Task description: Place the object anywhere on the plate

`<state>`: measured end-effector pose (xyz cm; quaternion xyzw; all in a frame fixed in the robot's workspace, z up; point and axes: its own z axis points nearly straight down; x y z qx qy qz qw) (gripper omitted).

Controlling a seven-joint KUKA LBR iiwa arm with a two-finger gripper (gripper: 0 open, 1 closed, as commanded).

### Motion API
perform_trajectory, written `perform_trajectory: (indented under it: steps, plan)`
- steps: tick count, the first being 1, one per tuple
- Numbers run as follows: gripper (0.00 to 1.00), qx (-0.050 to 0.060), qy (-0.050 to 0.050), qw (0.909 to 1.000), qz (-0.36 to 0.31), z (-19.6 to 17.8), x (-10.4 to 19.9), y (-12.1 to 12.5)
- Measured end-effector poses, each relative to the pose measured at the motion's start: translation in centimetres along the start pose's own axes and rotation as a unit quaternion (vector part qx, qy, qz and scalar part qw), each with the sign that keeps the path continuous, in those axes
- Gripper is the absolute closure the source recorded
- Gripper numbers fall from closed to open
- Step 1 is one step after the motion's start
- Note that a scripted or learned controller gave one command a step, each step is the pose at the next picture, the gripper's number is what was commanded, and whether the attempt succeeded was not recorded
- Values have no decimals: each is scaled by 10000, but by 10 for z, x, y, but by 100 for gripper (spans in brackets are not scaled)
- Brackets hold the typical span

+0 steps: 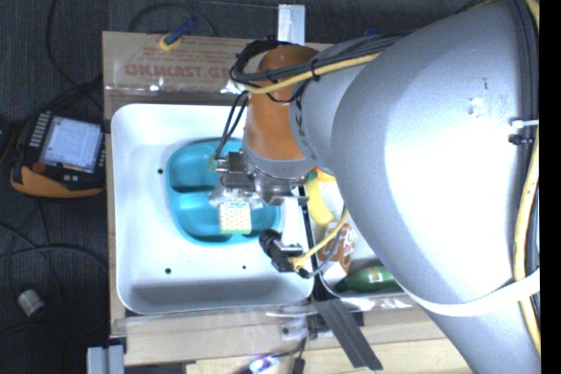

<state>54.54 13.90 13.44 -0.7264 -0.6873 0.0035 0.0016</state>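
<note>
White bin point(140, 188) holds blue plate point(188, 188); claw point(235, 210) above it.

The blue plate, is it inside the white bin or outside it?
Inside. The blue plate lies on the floor of the left white bin.

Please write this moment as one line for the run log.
gripper: over blue plate | holding: cannot tell | plate: in left white bin | right bin: banana, green object

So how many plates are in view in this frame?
1. A blue plate lies in the left white bin, with the gripper over its right side. The arm covers most of the right bin, so another plate could be hidden there.
</note>
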Motion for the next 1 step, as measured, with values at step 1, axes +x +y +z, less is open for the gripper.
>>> perform_trajectory:
  steps: [1]
  plan:
    - [0, -2, 2, 10000, 2, 0, 0, 0]
